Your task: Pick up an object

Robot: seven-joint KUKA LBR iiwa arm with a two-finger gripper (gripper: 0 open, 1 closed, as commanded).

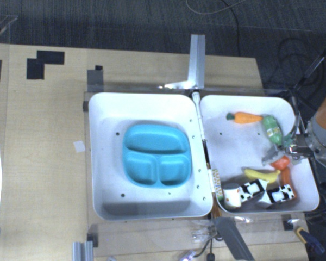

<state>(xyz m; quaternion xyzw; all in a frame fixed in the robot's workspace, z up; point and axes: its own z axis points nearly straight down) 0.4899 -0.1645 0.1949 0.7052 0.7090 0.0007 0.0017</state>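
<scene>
1. In the right bin (228, 145), toward its right wall: the gripper (280, 155), reaching in from the right, low over a small red-orange piece (283, 163). Whether its fingers stand wide, narrow or closed on anything cannot be told; the metal parts blur together there.
2. Likely target: the red-orange piece, just below the gripper and just far of the yellow banana (262, 174). Judged to be light, hard moulded plastic, smooth and somewhat slippery; best taken across its narrow width, since a rounded toy may squirt out of a shallow pinch.
3. Green bottle-like item (271, 128): just far of the gripper, near the right wall, tilted. Probably light and slick; close enough to be nudged.
4. Orange carrot (247, 118): far part of the right bin, lying across, well apart from the gripper.
5. Yellow banana: lying across the near middle, close to the target; it crowds the near side of any grasp.
6. Two black-and-white toys (253, 190) (280, 193): along the near wall, side by side, beside a pale rounded item (232, 198) whose nature is unclear.
7. Left bin (106, 145): holds a blue divided tray (155, 154), three compartments, well apart from the work.
8. Obstructions, as judged: the bin's right wall and the neighbouring banana and bottle leave little room.
</scene>
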